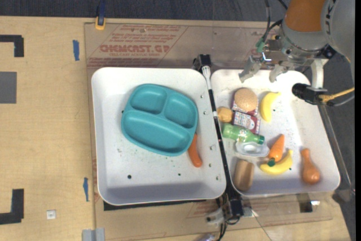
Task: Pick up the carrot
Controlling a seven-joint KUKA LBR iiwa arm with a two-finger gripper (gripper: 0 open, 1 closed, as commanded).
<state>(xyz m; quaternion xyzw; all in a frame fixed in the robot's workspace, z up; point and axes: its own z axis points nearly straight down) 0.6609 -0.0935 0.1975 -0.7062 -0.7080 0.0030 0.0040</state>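
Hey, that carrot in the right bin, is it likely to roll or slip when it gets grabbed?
The carrot tapers, so a grip might slide toward its narrow end. It looks like rigid toy plastic, probably light. It leans against the banana, so nudging it would likely shift both.

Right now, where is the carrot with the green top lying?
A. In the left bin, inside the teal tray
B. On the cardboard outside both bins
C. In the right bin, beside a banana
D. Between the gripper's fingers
C. The carrot lies in the right bin, its green top against the lower banana, while the gripper hangs over that bin's far edge, apart from it.
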